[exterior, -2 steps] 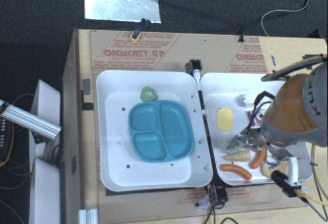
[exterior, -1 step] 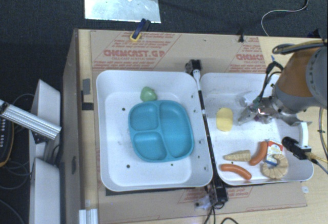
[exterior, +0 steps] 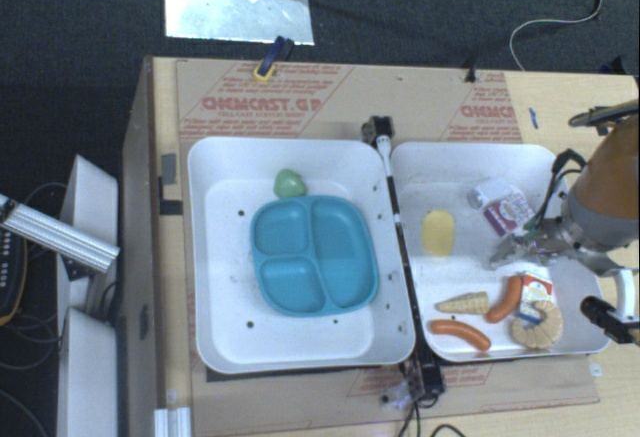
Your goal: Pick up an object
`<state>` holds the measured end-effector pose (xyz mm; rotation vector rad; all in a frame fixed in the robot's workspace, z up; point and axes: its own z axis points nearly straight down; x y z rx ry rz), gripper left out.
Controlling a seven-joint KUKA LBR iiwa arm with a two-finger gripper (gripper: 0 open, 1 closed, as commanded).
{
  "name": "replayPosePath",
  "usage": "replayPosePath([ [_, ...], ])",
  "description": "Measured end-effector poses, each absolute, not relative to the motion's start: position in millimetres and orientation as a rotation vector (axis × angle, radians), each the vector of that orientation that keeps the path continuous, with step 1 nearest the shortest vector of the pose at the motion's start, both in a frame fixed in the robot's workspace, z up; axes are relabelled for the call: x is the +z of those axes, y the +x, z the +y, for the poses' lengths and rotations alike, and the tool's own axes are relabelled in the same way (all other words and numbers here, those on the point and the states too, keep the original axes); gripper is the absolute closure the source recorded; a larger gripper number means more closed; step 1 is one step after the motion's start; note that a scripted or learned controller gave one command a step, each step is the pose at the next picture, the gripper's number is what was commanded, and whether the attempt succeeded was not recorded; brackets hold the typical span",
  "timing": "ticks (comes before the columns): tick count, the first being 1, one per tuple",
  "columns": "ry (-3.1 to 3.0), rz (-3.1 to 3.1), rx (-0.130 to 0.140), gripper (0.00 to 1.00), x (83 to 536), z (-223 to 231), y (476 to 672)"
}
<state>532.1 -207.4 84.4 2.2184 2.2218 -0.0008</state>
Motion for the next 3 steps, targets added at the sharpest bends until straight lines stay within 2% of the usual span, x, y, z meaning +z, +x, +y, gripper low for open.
replayPosePath([
  [1,2.220,2.222,0.001,0.00,84,-207,497.8],
  [2,2.217,2.221,0.004,1.00,95,-206,499.2],
  [3,2.215,2.224,0.005,1.00,174,-135,556.8],
])
